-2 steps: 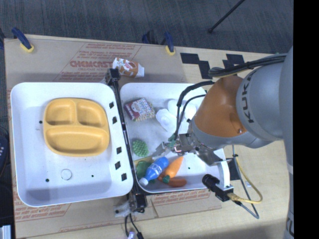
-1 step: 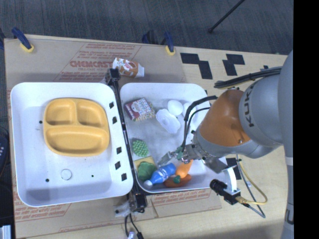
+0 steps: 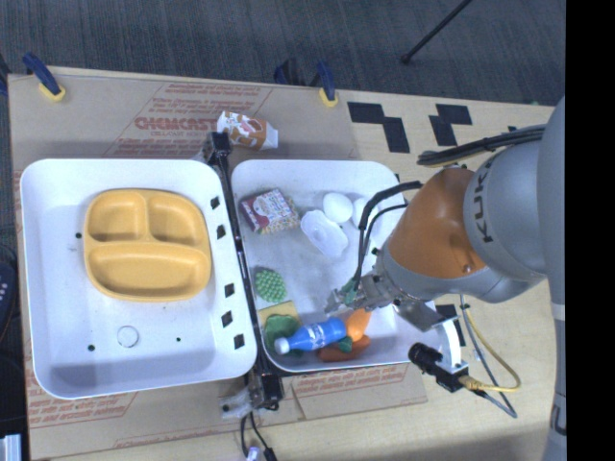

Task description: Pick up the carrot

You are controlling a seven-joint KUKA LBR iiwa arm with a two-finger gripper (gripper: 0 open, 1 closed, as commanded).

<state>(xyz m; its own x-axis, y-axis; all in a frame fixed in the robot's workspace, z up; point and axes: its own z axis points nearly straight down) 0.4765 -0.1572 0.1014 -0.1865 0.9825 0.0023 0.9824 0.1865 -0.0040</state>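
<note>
A: Light is even and fairly bright, seemingly from overhead. The two white bins (image 3: 48, 257) come close to washing out.

B: Shadows?

A: Soft, short ones along the bins' inner walls and beneath the arm (image 3: 480, 229). The whole frame is slightly soft and grainy, and small items blur at their edges.

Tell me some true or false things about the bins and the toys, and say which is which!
1. The yellow tray lies in the left bin. True.
2. The blue bottle lies in the left bin. False: it is in the right bin, near the front.
3. The carrot lies by the blue bottle. True.
4. The gripper is above the yellow tray. False: it is over the right bin, near the carrot.
</note>
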